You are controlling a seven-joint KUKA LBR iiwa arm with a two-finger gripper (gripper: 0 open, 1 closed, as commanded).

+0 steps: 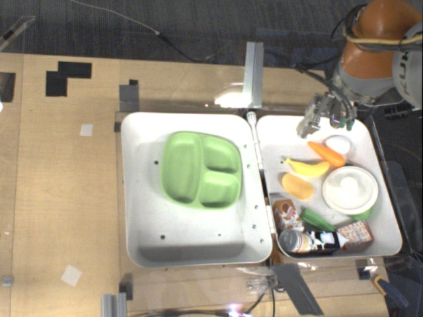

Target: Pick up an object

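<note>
Green divided tray (200, 170); orange carrot (326, 152); yellow banana (308, 168); white bowl (349, 189) with green rim; white bins (142, 197).

Right bin's (380, 152) near half crowded; far corner open.

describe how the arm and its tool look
The arm shows a rounded orange segment with a grey housing beside it and dark cables looping across it. The tool is small, metallic grey, with thin fingers and dark fittings.

Carrot (326, 152), banana (308, 168) – lying flat, right bin (380, 152).
</note>
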